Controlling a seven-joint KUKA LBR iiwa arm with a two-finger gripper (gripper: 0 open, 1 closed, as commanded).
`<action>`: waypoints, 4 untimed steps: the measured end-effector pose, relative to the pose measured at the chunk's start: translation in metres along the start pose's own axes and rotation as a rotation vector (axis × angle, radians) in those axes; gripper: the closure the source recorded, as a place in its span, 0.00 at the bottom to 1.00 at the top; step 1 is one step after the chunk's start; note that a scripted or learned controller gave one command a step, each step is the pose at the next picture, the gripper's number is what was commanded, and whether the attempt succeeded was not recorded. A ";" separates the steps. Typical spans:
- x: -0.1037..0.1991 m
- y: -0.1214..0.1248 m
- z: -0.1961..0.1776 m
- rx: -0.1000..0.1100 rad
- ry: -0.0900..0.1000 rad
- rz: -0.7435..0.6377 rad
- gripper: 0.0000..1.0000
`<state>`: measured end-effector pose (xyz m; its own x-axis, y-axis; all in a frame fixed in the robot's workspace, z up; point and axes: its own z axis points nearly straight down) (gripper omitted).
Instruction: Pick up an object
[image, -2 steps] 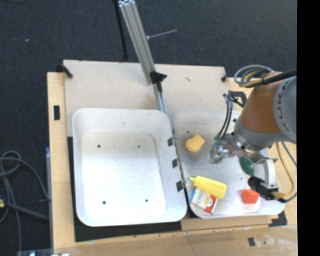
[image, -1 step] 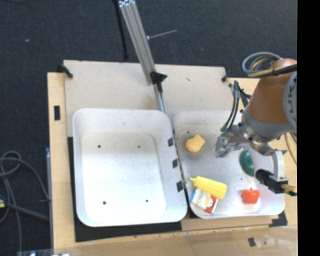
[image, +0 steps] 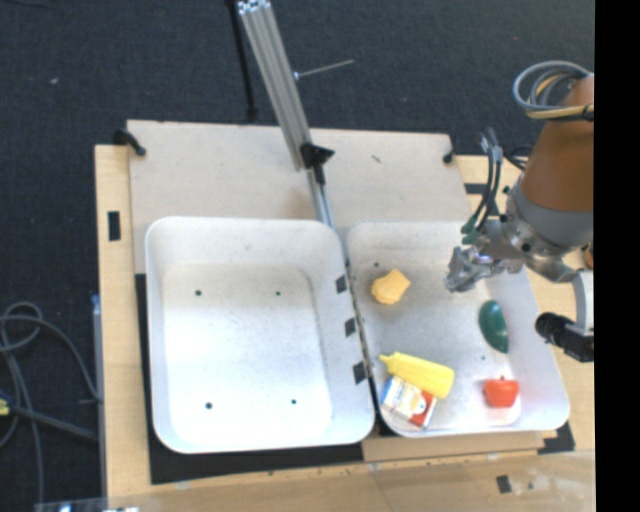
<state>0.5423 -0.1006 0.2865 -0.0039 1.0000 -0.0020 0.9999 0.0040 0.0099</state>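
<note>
Camera view: green object (image: 493, 324) lies just beside hand (image: 466, 272).

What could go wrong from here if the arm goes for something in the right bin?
The gripper hangs above bare floor between the yellow lump and the green object, so a straight descent would likely close on nothing. The green object lies near the right bin's right side, leaving little room for a finger. The yellow block rests against the small carton, so a grasp there may drag both.
</note>
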 end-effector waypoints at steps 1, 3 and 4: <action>-0.002 0.001 0.003 0.007 -0.001 -0.002 1.00; 0.092 -0.007 0.009 0.009 0.003 -0.002 1.00; 0.146 -0.006 0.028 0.011 0.003 -0.003 1.00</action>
